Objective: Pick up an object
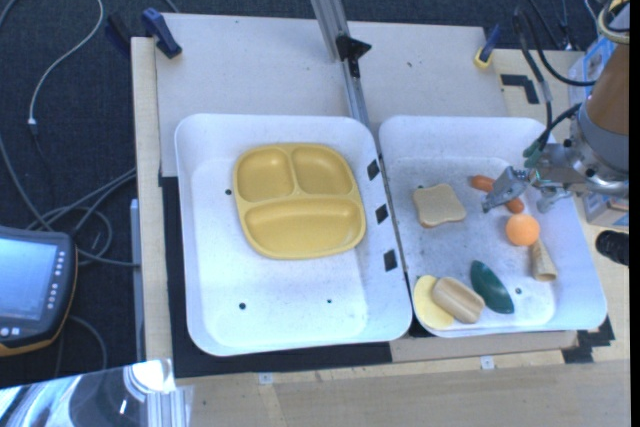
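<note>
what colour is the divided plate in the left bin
Yellow. The divided plate, with three compartments, shows plainly in the camera view, lying in the left bin.

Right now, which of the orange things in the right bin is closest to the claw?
The small orange carrot-like piece, lying just left of the claw. The round orange ball sits lower, further towards the bin's front.

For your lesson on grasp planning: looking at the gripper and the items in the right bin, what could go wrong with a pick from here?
The gripper sits among a small carrot-like piece, another orange piece and an orange ball; it might nudge one while closing on another. The ball could roll away. All lie near the right bin wall, which may crowd the approach.
</note>
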Tool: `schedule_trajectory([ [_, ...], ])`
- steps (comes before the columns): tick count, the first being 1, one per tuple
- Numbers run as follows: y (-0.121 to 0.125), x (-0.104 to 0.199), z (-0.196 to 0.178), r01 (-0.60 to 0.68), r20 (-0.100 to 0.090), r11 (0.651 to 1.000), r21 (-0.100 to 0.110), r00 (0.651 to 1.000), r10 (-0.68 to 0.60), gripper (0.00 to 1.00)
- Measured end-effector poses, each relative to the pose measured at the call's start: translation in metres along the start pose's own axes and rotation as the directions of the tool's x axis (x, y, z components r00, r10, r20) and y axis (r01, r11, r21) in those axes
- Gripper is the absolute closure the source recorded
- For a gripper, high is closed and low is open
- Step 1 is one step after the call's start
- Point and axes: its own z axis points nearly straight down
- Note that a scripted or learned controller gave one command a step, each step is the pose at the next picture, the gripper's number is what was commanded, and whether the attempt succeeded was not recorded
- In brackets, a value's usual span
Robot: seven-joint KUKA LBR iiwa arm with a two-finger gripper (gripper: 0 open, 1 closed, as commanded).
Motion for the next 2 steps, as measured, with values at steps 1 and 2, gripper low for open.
schedule_trajectory([
  [1,0.0,0.0,0.0,0.0,0.0,1.0,-0.001,1.0,0.0,0.0],
  [2,-0.01,-0.005,0.053,-0.002,-0.001,1.0,0.006,1.0,0.002,0.0],
])
